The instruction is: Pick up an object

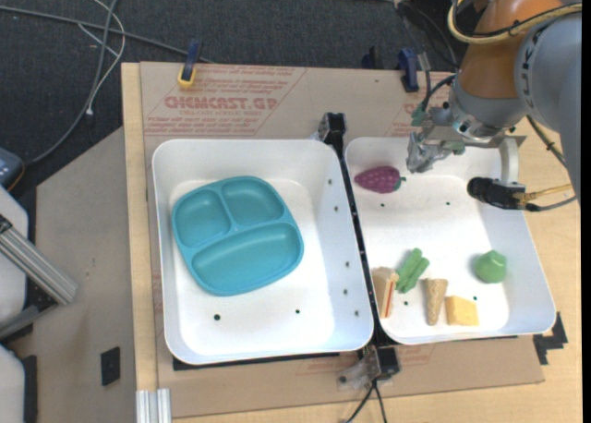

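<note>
My gripper hangs over the back of the right bin, just right of a purple bunch of grapes that lies near the bin's back left corner. The grapes sit apart from the gripper, on the bin floor. Along the front of that bin lie a green pepper-like piece, a sandwich wedge, an ice-cream cone, a yellow cheese block and a round green fruit.
A teal divided plate rests in the left bin. A black divider clamp stands between the bins at the back. A black handle-like part juts in over the right bin's right side.
</note>
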### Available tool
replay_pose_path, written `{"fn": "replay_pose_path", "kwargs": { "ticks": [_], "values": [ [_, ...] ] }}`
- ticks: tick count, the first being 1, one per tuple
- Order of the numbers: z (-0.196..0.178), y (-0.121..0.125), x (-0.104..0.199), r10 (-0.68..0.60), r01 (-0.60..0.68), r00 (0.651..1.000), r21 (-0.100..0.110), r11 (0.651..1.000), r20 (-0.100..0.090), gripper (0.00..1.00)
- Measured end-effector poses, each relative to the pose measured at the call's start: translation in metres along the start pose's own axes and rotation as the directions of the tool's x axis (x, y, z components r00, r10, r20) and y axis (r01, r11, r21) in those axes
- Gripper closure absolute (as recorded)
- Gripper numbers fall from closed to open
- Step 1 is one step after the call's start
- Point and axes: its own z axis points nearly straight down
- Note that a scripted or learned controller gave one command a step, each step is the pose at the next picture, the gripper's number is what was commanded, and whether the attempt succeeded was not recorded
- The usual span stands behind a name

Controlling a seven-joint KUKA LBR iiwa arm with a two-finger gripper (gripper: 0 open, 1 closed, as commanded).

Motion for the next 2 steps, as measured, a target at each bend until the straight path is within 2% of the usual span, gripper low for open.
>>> {"fn": "replay_pose_path", "kwargs": {
  "ticks": [1, 2],
  "values": [
    [-0.06, -0.003, -0.0079, 0.001, -0.001, 1.0, -0.006, 1.0, 0.002, 1.0],
    [-0.0535, -0.0024, -0.0076, 0.0, 0.0, 1.0, 0.0, 1.0, 0.001, 1.0]
  ]
}}
